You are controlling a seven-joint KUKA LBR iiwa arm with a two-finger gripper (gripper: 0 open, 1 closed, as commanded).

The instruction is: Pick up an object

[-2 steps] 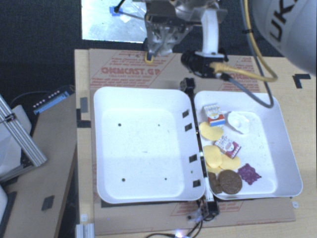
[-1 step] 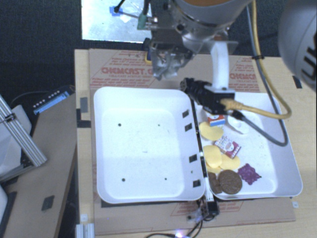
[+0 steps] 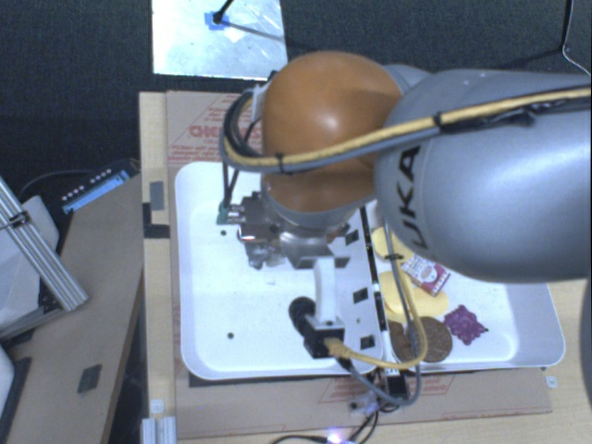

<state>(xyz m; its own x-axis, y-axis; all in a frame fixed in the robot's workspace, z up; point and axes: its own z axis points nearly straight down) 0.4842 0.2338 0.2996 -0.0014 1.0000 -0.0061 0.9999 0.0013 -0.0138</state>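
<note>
The arm (image 3: pixel 444 155) hangs over the left bin (image 3: pixel 213 340); its jaw state cannot be told. A purple object (image 3: pixel 464 324) lies near the right bin's (image 3: pixel 541 340) front edge.

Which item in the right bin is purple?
The small crinkled piece near the bin's front right. Next to it lie a round brown disc, a yellow item and a red-and-white packet; none of those is purple.
</note>
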